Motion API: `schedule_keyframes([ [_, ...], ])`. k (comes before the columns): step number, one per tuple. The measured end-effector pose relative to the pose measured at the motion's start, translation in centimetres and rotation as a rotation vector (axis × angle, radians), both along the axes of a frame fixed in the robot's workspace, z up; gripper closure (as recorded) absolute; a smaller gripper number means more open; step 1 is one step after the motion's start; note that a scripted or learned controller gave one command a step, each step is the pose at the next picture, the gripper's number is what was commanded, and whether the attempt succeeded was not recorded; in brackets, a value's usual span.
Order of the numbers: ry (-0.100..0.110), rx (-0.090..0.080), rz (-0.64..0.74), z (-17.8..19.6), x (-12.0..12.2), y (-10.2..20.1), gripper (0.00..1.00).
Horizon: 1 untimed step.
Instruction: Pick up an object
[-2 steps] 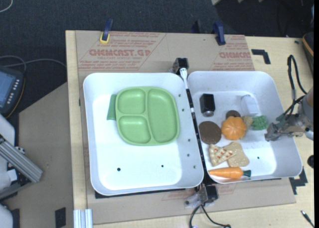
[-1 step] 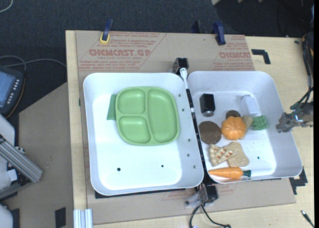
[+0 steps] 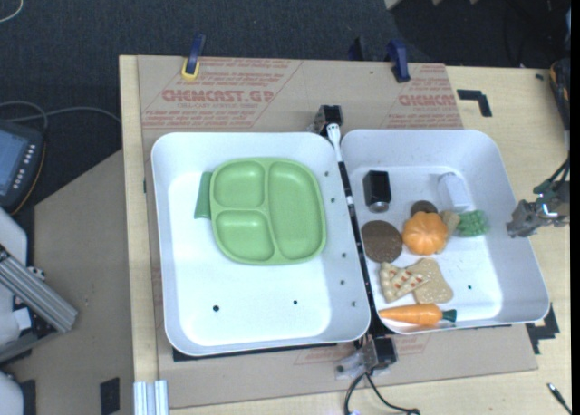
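Note:
The right bin (image 3: pixel 480 155) holds several toy foods. An orange pumpkin-like piece (image 3: pixel 424 233) sits in the middle, with a green broccoli piece (image 3: pixel 470 222) to its right. Toward the back are a black block (image 3: pixel 377 188) and a pale cylinder (image 3: pixel 453 190). A brown round patty (image 3: pixel 381 240) lies left of the orange piece. A pizza slice (image 3: pixel 399 279) and a tan cracker (image 3: pixel 431 283) lie nearer the front, with a carrot (image 3: pixel 415 315) at the front wall. My gripper (image 3: pixel 530 217) is a small grey shape at the bin's right rim, apart from all of them.
The left bin (image 3: pixel 181 295) carries a green divided plate (image 3: pixel 268 209) in its back half. A black divider clip (image 3: pixel 330 118) sits between the bins at the back. Blue and yellow clamps (image 3: pixel 193 58) hold the cardboard base at its far edge.

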<state>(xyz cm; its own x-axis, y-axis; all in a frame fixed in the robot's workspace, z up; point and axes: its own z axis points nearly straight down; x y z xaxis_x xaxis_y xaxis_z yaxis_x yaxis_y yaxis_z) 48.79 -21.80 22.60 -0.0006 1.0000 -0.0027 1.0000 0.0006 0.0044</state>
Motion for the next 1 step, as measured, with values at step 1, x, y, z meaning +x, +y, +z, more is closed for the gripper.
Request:
schedule_keyframes([
  [1, 0.005, 0.005, 0.006, -0.78, 1.52, 5.87, 1.0],
])
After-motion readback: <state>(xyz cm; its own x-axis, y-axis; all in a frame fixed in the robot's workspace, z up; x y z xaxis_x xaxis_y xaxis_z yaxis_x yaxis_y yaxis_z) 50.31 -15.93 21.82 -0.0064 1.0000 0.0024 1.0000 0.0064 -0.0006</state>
